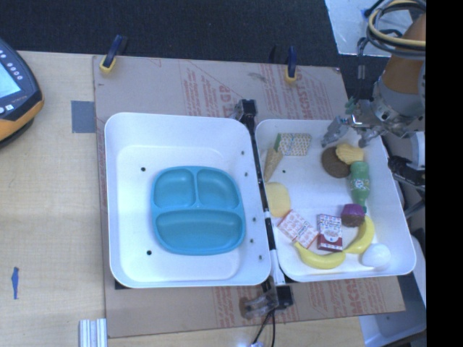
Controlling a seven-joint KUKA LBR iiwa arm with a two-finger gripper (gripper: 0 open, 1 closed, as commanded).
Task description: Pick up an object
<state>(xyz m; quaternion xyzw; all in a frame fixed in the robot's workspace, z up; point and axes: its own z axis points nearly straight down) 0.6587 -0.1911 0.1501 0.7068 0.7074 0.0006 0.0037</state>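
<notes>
My gripper (pixel 352 134) hangs over the far right corner of the right bin (pixel 307 272). Its fingers (pixel 336 134) are spread open with nothing between them. Just below it lie a brown round cookie (pixel 334 164) and a small yellow piece (pixel 350 153). A green bottle (pixel 359 181) lies beside them, with a purple item (pixel 353 214) below it. Along the near side rest a banana (pixel 329 257), a white egg (pixel 375 255) and two red-and-white packets (pixel 296 228) (pixel 329 232).
The left bin (pixel 123 194) holds a blue divided plate (pixel 197 210). At the right bin's left side lie a checked cracker (pixel 294 144), a cone (pixel 271 163) and a pale yellow lump (pixel 278 196). Clamps (pixel 291 62) hold the cardboard at the back.
</notes>
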